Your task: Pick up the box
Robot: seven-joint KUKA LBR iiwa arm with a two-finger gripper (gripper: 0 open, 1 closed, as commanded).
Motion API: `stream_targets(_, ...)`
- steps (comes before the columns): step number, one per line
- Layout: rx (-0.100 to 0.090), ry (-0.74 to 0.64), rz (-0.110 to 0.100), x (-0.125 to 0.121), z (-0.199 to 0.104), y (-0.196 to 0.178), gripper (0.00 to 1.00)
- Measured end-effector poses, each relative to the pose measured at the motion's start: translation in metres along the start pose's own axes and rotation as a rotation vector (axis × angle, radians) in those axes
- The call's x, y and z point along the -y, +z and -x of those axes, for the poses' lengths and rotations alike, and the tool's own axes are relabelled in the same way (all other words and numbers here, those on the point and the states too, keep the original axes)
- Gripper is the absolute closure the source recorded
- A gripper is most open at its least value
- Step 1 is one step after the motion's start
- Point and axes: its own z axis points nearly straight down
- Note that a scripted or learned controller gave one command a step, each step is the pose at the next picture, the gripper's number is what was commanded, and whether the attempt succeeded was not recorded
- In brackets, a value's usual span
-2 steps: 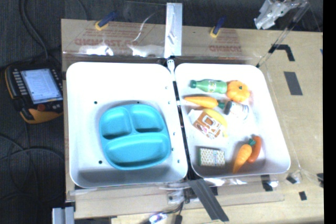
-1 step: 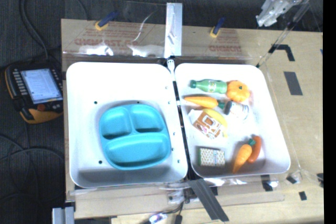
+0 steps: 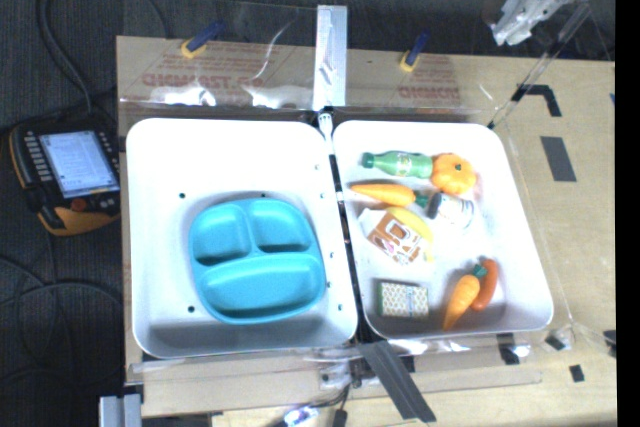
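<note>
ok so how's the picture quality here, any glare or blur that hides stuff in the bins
Camera view: lighting is even and soft, with faint shadows under the blue tray. The white bin walls are bright, near washed out, and glare streaks the clear sheet behind the bins. The gripper at top right is blurred. The small box is sharp enough to find, though its print is unreadable.

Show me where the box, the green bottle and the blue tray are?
box (image 3: 403, 298), camera view, middle of its patterned top.
green bottle (image 3: 398, 161), camera view, middle of its body.
blue tray (image 3: 258, 258), camera view, ridge between its compartments.
</note>
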Motion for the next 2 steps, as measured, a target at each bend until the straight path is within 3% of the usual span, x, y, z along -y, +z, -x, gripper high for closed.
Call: stream_targets(2,0.006,0.000,0.002,-0.0018,0.0003,-0.0186,1.00)
